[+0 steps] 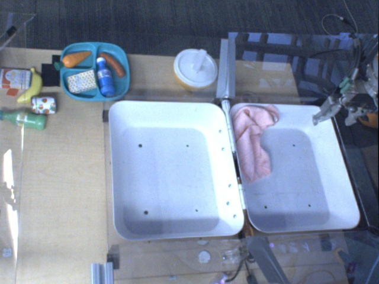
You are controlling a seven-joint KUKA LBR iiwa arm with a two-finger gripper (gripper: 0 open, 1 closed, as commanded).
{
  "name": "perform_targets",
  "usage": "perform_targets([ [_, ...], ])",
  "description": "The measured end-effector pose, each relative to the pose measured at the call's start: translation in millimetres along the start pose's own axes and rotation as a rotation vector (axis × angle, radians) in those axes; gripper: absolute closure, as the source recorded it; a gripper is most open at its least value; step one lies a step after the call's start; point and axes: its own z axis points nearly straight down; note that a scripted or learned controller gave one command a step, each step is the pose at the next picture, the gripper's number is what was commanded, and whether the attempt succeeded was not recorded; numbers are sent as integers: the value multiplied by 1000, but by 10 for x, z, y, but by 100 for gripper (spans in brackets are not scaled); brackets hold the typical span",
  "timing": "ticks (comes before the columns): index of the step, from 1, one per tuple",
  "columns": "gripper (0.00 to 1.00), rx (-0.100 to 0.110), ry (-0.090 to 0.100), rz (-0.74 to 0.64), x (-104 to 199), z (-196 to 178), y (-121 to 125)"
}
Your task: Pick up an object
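Two white bins lay on the worktop (59,188); a pink cloth (253,141), judged light, limp and best pinched at a raised fold, lay along the right bin's (331,218) left wall.

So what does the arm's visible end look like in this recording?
At the view's right edge, the gripper is pale grey metal with slim, light fingers. Behind it sits an orange patch on the wrist, and thin dark cables loop above it.
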Motion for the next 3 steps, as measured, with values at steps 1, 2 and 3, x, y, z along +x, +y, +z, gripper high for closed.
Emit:
perform_targets([
  [1,0,1,1,-106,361,1279,-68],
  [2,0,-12,-2,-218,916,1904,15],
  [3,0,-16,-4,-265,1027,1901,-190],
])
